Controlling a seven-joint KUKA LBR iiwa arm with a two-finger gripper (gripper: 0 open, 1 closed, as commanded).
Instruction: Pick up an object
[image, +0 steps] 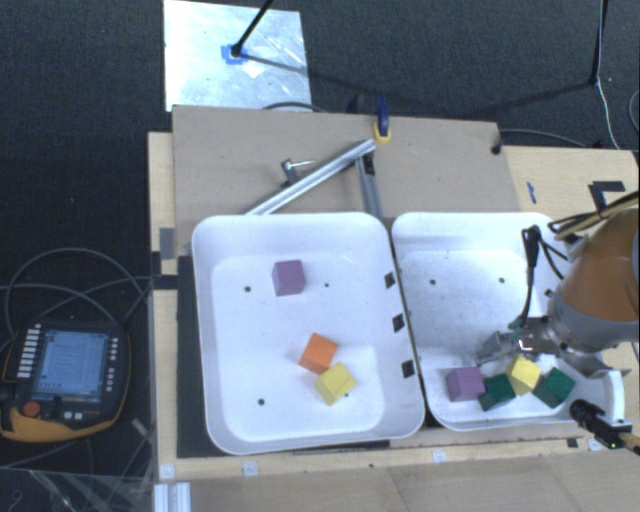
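Note:
In the right bin (460, 255), near its front wall, lie a purple cube (464, 383), a yellow cube (524, 375) and two dark green cubes (496, 392) (555, 386), packed close together. The gripper (512, 350) comes down from the grey and orange arm (600, 290) at the right and hangs just behind and above the yellow cube. The left bin (230, 300) holds a purple cube (288, 277), an orange cube (318, 352) and a yellow cube (335, 383) touching the orange one.
A metal bar (315, 176) lies slanted on the cardboard behind the bins. A teach pendant (65, 375) with cables sits on the floor at the left. A black cable (530, 260) loops over the right bin near the arm.

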